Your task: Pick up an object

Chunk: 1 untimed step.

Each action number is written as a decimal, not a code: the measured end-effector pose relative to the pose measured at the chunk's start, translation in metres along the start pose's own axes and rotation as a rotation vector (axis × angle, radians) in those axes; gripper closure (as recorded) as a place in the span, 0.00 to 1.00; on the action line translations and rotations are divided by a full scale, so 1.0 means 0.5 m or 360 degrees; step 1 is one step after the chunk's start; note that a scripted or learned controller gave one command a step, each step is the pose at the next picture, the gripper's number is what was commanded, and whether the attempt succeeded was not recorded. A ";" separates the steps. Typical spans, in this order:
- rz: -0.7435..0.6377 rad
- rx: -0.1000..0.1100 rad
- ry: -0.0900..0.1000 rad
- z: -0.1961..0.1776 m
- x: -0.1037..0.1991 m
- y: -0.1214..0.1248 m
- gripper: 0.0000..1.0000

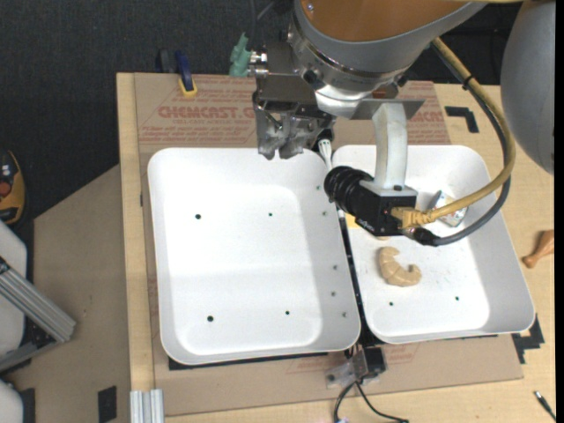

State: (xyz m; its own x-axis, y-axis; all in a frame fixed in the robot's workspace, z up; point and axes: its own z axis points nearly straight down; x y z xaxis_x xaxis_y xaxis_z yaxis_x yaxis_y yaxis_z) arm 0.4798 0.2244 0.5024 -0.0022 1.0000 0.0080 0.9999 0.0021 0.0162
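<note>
The gripper (284, 139) is hanging over the far edge of the left bin (176, 236), near the seam between the two bins, and it is holding nothing; its metal fingers seem to be standing slightly apart, though the view is too cluttered there to be sure. The only loose object, a tan curved piece (398, 267) rather like a croissant, is lying in the right bin (493, 307), toward its near half and well apart from the gripper. To do this step well, the arm probably needs to be travelling across the seam, centring over the piece, and closing across its narrow width. The bins are sitting on a cardboard sheet (141, 130), with cables (480, 192) trailing over the right bin.
</note>
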 end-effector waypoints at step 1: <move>0.0000 0.0027 -0.0013 0.018 0.001 -0.002 0.00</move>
State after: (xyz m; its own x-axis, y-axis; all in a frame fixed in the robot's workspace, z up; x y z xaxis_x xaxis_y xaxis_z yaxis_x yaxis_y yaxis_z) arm 0.4789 0.2248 0.4936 -0.0018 1.0000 -0.0003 1.0000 0.0018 -0.0005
